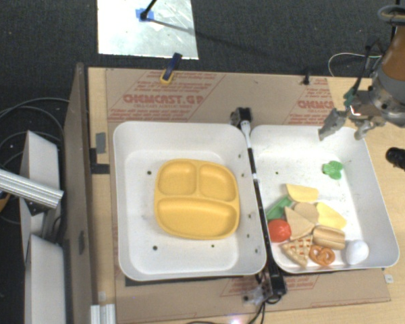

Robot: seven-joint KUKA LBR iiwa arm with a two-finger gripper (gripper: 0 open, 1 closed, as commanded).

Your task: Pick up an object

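Nothing is picked yet: the hand (344,128) hovers open and empty above the right bin's (381,201) far edge.

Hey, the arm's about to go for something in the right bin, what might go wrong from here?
Judging from this one view:
1. The toy food is heaped in the right bin's near corner: tomato, cheese wedge, hot dog and pretzel touch or overlap, so a grasp may nudge neighbours or lift two.
2. The white egg sits against the bin wall; a finger could hit the rim.
3. The open gripper hovers over the far edge, away from the small green piece.
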